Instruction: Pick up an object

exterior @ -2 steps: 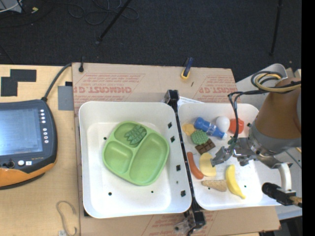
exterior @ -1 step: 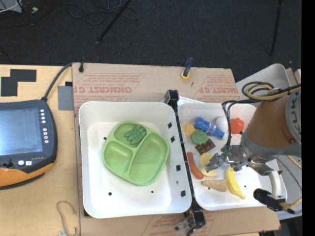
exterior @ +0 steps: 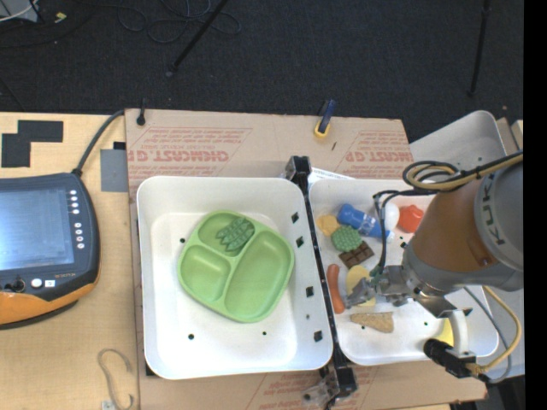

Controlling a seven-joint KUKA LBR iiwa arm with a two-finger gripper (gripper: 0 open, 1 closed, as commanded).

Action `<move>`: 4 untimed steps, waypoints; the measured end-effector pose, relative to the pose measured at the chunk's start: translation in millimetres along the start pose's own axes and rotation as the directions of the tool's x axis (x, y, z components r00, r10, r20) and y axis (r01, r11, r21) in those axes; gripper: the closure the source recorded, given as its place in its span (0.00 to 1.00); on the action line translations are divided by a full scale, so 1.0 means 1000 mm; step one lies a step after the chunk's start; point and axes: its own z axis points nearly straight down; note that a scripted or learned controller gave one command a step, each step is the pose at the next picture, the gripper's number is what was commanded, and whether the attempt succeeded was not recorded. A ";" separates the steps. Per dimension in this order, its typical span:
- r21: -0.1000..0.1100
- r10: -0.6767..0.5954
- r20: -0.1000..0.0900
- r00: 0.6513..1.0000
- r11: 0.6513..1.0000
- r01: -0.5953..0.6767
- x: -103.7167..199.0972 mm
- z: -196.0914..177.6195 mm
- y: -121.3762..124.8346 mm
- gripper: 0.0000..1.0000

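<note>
- So far nothing is lifted: the gripper [exterior: 369,290] sits low in the right bin [exterior: 479,342], lower right of frame.
- Whether its pincer is spread or pressed together, I cannot tell.
- Toys [exterior: 352,244] lie just beside it, at the bin's left; the pick itself remains.

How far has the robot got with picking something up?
Done: the arm has reached into the right bin, with its gripper low among the toy foods. In hand: nothing that I can see. Left: grab one, maybe the tan wedge, and lift it.
</note>
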 end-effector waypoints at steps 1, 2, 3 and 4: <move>0.001 0.008 -0.001 1.000 1.000 -0.008 -0.002 -0.013 0.000 1.00; -0.003 0.004 0.001 1.000 1.000 -0.004 -0.004 -0.054 -0.002 1.00; -0.006 0.000 0.001 1.000 1.000 0.000 0.005 -0.110 0.003 1.00; -0.004 0.000 0.001 1.000 1.000 0.000 0.004 -0.144 0.003 1.00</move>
